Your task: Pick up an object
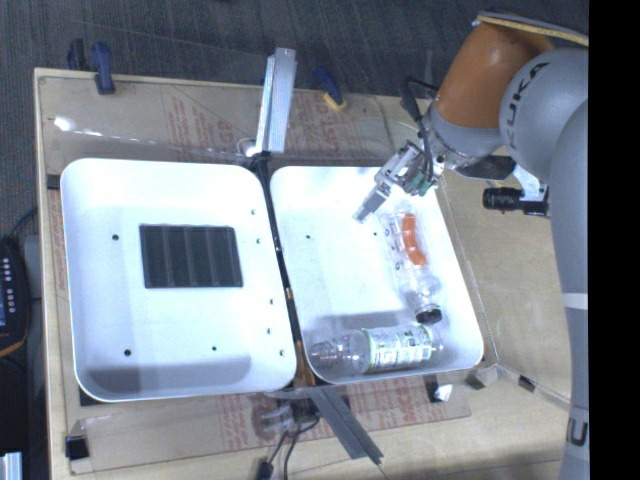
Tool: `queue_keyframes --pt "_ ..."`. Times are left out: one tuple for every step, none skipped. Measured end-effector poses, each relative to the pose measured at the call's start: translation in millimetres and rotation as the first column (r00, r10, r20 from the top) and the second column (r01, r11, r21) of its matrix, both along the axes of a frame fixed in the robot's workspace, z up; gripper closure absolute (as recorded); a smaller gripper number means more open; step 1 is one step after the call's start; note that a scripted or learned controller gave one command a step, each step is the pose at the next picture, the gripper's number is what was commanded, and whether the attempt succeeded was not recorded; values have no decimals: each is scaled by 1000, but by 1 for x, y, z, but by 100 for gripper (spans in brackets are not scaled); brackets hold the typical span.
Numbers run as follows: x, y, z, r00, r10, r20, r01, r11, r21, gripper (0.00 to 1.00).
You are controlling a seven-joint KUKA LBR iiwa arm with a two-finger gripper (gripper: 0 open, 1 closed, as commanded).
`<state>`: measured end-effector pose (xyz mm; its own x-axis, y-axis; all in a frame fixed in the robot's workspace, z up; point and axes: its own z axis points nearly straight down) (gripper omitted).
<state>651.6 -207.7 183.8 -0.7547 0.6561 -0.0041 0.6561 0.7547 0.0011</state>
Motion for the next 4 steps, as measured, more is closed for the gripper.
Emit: queue_keyframes --pt "-19 0 -7 1000 30 -6 -30 1000 2 0" --pt "-13 14 0 998 60 -3 -60 998 1 0" --pt "-39 -4 6 923 -384 -8 384 923 1 0" --pt "-39 -3 16 925 -380 -8 380 925 1 100"
